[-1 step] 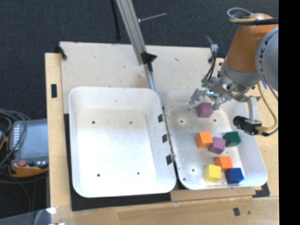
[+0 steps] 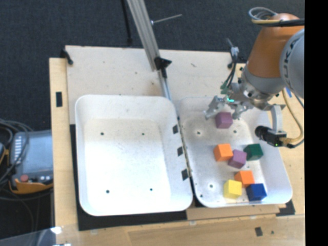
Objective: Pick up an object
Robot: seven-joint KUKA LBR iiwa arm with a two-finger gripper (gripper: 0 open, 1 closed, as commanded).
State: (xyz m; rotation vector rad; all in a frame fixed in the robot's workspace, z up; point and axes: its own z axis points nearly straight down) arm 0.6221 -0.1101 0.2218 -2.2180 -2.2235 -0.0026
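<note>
Fingers point(image 2: 224, 110) hang spread wide just above a purple cube point(image 2: 223, 120) in the right bin point(image 2: 201, 137), gripping nothing; 6 other blocks lie nearer that bin's front.

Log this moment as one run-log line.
gripper: above right bin, at purple block | grasp: unconfirmed | loose in bin: orange, purple, green, yellow, blue blocks | left bin: no blocks

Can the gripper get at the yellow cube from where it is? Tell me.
Probably yes. The yellow cube sits near the right bin's front edge with its top uncovered; the orange cube and blue cube crowd one side. The gripper hangs farther back.
</note>
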